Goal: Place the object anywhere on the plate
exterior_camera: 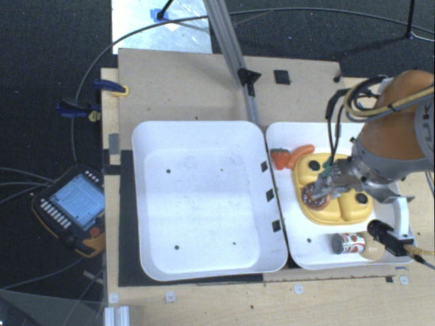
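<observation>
A yellow plate (343,206) with moulded hollows lies in the right bin (299,246). On its left edge rests a small brown ring-shaped object (314,195), like a sprinkled doughnut. My gripper (325,185) reaches in from the right and hangs right over that object, its tip touching or almost touching it. The wrist hides the contact. The arm's grey body and orange band (408,90) cover the plate's far right part.
An orange carrot toy (293,156) lies just beyond the plate's back left corner. A small red-and-white can (348,243) with a beige piece (372,250) lies near the right bin's front edge. The left bin (197,195) sits alongside, and a teach pendant (71,206) rests off the bench at left.
</observation>
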You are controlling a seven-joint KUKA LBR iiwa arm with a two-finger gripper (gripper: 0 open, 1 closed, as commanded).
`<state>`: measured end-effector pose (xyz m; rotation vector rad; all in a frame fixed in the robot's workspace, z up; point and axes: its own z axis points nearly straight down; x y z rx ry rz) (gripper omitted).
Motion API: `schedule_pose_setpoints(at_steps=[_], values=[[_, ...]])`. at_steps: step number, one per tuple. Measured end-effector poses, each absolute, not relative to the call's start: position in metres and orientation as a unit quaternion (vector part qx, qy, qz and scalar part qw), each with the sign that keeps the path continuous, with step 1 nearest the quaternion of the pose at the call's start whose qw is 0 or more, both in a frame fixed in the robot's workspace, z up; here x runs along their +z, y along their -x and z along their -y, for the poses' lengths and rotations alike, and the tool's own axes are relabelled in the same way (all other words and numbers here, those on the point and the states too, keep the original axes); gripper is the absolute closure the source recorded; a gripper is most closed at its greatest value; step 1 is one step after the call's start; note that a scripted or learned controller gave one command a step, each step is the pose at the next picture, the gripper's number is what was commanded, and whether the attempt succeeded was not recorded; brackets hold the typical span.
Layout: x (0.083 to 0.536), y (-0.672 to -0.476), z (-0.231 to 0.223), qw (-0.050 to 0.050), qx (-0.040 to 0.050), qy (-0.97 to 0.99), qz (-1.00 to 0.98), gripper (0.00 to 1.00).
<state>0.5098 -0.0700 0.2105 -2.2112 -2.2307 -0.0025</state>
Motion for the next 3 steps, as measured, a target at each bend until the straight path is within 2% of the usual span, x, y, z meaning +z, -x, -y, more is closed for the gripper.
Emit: schedule_pose_setpoints(at_steps=[1, 3], values=[[0.209, -0.51, 0.026, 0.0, -0.0011, 0.704, 0.711, 1.0], [0.228, -0.51, -0.093, 0.0, -0.0016, 0.703, 0.711, 1.0]])
